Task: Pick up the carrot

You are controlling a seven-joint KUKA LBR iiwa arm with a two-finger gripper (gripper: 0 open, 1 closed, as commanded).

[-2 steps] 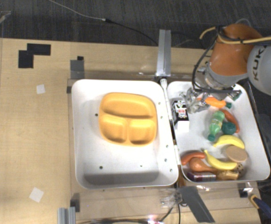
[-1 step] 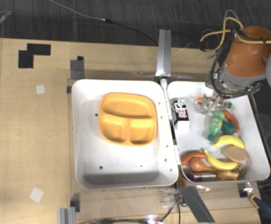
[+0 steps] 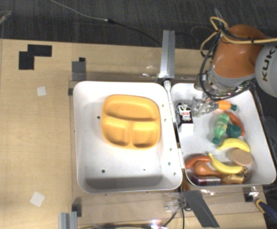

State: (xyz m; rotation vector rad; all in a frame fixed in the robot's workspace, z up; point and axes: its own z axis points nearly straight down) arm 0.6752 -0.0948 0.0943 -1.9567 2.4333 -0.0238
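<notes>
Your gripper (image 3: 204,104) hangs low over the right bin (image 3: 267,168), near its back wall; fingers blurred, so you cannot tell their state. The carrot (image 3: 226,107), orange with a green end, lies just beside it, probably touching. Yellow tray (image 3: 130,120) sits in the left bin (image 3: 88,161).
</notes>
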